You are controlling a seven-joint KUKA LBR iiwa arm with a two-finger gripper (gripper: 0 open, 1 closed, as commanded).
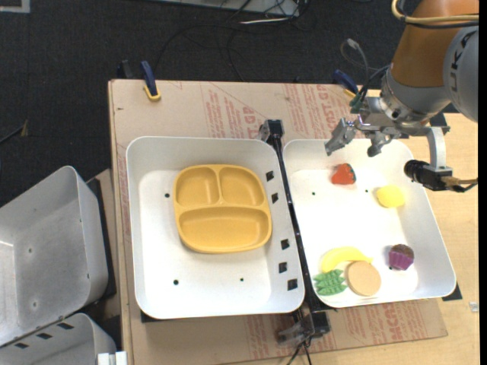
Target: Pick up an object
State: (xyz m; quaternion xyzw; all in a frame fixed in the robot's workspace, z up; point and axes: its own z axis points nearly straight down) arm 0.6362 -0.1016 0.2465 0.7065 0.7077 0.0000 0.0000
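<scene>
Toys in right bin, yellow tray in left bin; tool fingers apart above, unladen.

Yellow divided tray, left bin

Robotics lab: cardboard-topped bench, clamped white bins, loose cables.
</scene>
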